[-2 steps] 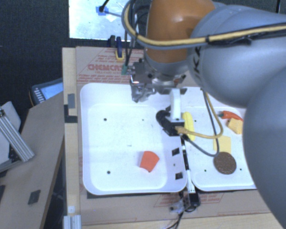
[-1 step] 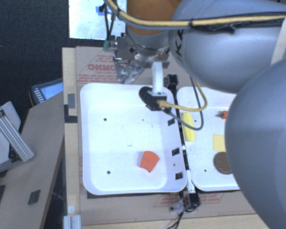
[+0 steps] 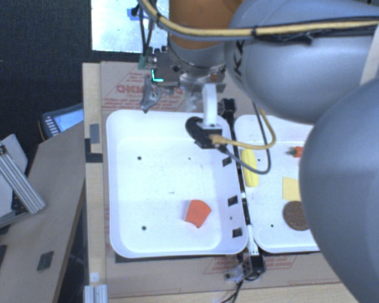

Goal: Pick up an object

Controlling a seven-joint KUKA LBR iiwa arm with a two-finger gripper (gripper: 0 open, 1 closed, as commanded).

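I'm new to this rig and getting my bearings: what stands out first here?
The big grey arm with its orange band fills the top and right, its gripper at the far edge of the left bin. An orange block lies in that bin's near right part. The right bin holds yellow pieces and a brown disc.

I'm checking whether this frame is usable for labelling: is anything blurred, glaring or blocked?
Camera view: the arm, close to the lens, looks soft and covers much of the right bin; the left bin is bright white, near washed out, though the orange piece in it reads sharply; the gripper is small and slightly blurred.
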